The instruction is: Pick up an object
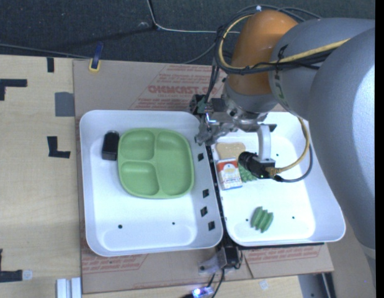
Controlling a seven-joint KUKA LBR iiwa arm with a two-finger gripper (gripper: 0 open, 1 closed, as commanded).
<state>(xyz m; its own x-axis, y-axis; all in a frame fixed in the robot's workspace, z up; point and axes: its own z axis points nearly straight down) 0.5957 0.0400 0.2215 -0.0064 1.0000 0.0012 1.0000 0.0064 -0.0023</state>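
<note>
My gripper (211, 128) hangs over the far left corner of the right bin (303, 203), under the orange wrist band, close to the wall between the two bins. Just below it lie a tan flat piece (229, 149) and a red and white carton (229, 174). A small green item (249, 175) sits beside the carton, partly under a black part of the arm's cabling. A bunch of green pods (262, 219) lies apart toward the near side of the same bin. Nothing can be seen held.
The left bin (98, 228) holds a green divided plate (156, 163) and a small black block (110, 146) at the plate's left. The grey arm covers the right bin's far right part. Cardboard lies under both bins.
</note>
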